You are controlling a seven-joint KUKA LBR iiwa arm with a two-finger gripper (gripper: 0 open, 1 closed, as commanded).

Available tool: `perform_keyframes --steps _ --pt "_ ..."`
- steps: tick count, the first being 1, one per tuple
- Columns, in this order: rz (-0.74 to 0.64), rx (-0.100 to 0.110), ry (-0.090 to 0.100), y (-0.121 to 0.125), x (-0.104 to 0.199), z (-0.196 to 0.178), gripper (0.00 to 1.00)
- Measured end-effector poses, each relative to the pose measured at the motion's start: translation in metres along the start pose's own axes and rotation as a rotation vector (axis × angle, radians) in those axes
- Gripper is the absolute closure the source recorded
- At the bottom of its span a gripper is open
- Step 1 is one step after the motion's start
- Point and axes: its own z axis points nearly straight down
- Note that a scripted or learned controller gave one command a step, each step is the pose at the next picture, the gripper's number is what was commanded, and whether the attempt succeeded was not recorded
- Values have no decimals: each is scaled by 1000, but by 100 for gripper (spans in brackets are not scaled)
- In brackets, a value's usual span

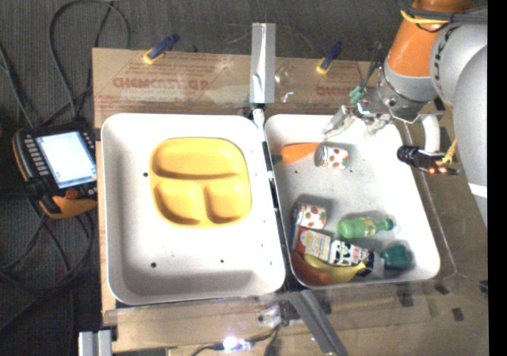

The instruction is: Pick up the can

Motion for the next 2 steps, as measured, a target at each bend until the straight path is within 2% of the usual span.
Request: perform_keyframes --steps 1,2 --pt "-22 -3 -3 -6 7 63 0" --pt "-12 -23 -9 -31 34 70 0"
